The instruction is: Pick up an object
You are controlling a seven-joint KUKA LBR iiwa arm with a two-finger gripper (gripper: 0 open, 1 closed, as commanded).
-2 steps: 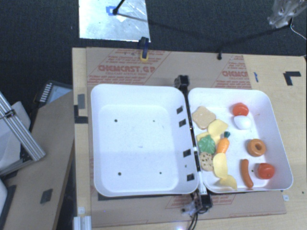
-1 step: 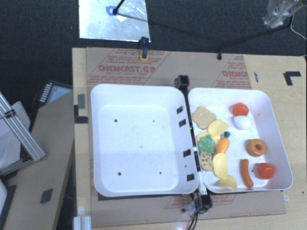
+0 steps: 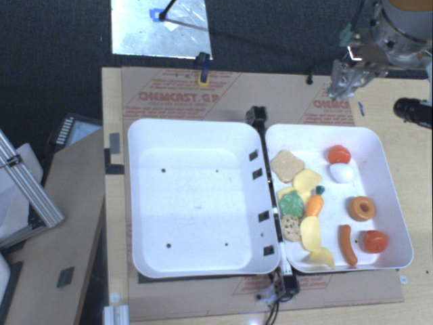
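Gripper [image 3: 345, 87] metallic grey, hangs above bench past the far right corner of the right bin [image 3: 390, 175]; fingers point down at cardboard. Open or closed: cannot tell, too blurred and small. Nothing visible between them. Above it the arm [image 3: 399, 19], grey casing with orange band at the top right.

Right bin: shallow white plastic, rounded corners, smooth matte. Toy food inside, all well apart from the gripper. Far side: red tomato [image 3: 339, 154], round, glossy, touching a white egg [image 3: 342, 173] just nearer. Left part: tan bread slice [image 3: 287, 165], flat, rough-looking; yellow cheese piece [image 3: 308, 180] flat, beside it; green leafy piece [image 3: 291, 202], crinkled; orange carrot [image 3: 314, 204] with green top, tilted; round cookie [image 3: 291, 228] with dark specks; pale yellow chip-like piece [image 3: 312, 237], curved, at near edge. Right part: brown ring doughnut [image 3: 362, 208]; reddish sausage [image 3: 347, 244], long and thin; red rounded piece [image 3: 374, 240] near right corner.

Left bin [image 3: 142, 249]: same white plastic, few small dark dots on the floor. Black clips [image 3: 260, 175] along the seam between bins.

Both bins sit on brown cardboard sheet [image 3: 183, 90] with red printed lettering. Yellow-blue clamp [image 3: 203, 70] at far edge. Shiny foil-like square [image 3: 159, 19] on dark carpet, far left. Aluminium bar [image 3: 27, 188] at left.
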